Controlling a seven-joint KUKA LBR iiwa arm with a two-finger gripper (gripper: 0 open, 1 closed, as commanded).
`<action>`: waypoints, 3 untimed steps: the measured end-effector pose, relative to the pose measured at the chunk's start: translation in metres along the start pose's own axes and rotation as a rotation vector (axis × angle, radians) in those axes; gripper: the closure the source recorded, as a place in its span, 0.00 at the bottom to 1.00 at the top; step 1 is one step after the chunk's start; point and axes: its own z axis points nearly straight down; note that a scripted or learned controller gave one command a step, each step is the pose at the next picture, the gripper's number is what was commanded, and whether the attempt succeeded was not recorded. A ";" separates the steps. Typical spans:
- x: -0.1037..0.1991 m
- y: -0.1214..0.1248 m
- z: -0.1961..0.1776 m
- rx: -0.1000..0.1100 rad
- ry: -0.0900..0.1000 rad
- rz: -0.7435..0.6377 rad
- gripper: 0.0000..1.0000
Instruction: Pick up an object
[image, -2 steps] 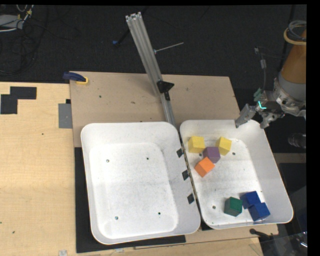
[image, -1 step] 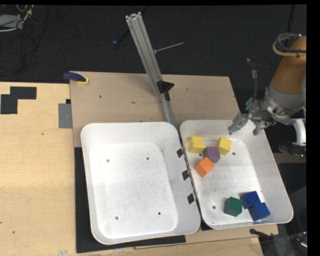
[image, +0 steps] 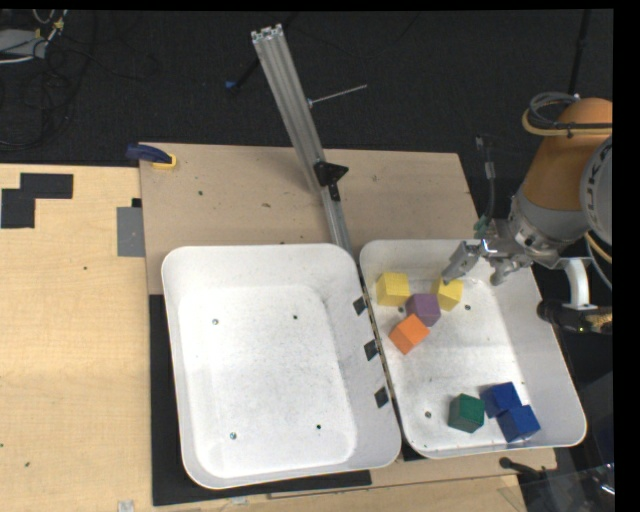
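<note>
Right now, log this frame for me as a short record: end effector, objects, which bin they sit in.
end effector: above the far part of the right bin, near the small yellow block
grasp: nothing seen between its fingers
right bin contents: large yellow block, small yellow block, purple block, orange block, green block, blue block
cluster: yellow, purple and orange blocks close together
left bin: white, beside the right bin

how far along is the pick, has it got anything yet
Done: the arm has reached over the right white bin, its hand near the small yellow cube. In hand: nothing visibly between its fingers. Left: closing on a block and lifting it; the yellow, purple and orange blocks all lie in the bin.
</note>
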 end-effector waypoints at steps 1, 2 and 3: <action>0.001 -0.006 0.043 -0.018 -0.005 0.010 0.00; 0.000 -0.007 0.036 -0.015 -0.008 0.010 1.00; -0.004 -0.007 -0.007 -0.009 -0.002 0.011 1.00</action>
